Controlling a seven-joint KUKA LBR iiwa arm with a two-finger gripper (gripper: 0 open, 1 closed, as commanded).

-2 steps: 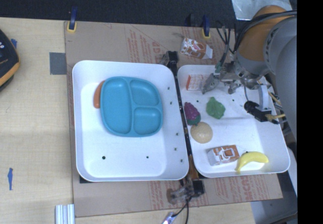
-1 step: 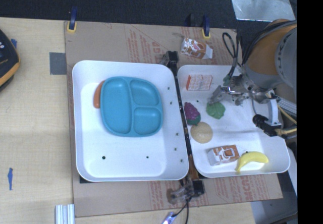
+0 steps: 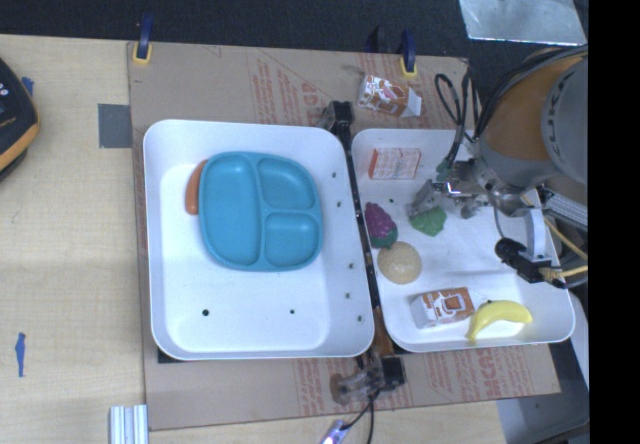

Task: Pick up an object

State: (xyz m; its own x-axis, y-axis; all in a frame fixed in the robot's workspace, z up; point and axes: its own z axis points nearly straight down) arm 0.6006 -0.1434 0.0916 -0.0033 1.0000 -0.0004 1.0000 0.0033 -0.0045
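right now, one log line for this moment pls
phase: reach | tool: over right bin, at green toy | grasp: unconfirmed | left bin: blue tray

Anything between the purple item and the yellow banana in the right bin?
In the camera view, a beige ball and a small carton lie between the purple item and banana.

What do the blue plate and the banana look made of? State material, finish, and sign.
Blue plate: likely moulded plastic, smooth and matte, one even colour with raised dividers. Banana: probably a plastic toy, glossy, uniformly yellow without blemishes, though the look leaves it open.
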